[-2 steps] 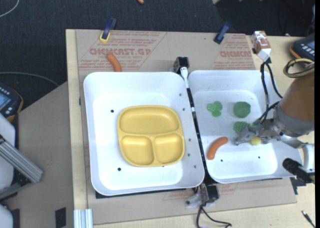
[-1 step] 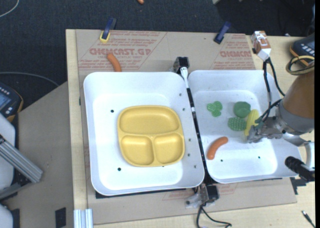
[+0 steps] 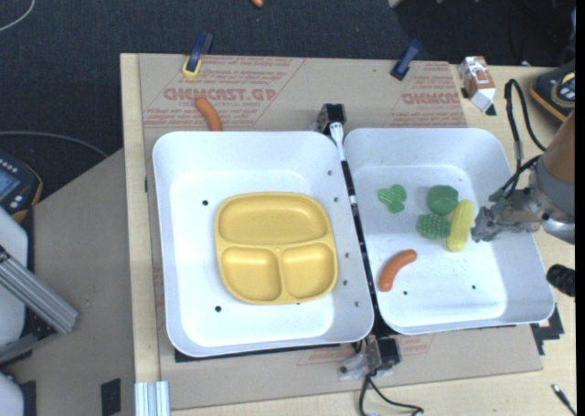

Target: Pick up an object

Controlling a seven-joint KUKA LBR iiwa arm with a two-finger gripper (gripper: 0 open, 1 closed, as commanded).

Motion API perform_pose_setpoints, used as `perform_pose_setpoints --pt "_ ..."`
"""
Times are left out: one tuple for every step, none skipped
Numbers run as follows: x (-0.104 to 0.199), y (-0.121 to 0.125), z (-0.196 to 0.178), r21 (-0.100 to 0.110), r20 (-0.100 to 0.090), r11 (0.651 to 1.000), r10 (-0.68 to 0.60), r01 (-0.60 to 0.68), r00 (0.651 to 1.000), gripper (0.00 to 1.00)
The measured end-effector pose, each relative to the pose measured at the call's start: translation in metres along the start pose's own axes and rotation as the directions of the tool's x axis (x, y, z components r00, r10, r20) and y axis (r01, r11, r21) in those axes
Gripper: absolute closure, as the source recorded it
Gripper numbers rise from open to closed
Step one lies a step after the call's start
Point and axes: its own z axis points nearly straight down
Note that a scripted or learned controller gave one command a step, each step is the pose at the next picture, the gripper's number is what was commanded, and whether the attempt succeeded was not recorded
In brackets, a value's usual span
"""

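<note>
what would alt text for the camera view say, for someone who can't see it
Seen from above, a robot hand reaches in from the right beside a yellow corn cob in the right white bin, which also holds three green toy foods and an orange sausage. The left white bin holds a yellow divided plate.

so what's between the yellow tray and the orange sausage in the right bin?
Camera view: bare left-bin floor, then the two bins' adjoining rims, between the yellow tray and the orange sausage. No objects.
</note>
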Motion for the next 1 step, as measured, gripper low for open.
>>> perform_pose_setpoints --pt "0.0021 -0.0056 -0.0453 0.003 -0.001 1.0 0.0 0.0 1.0 1.0"
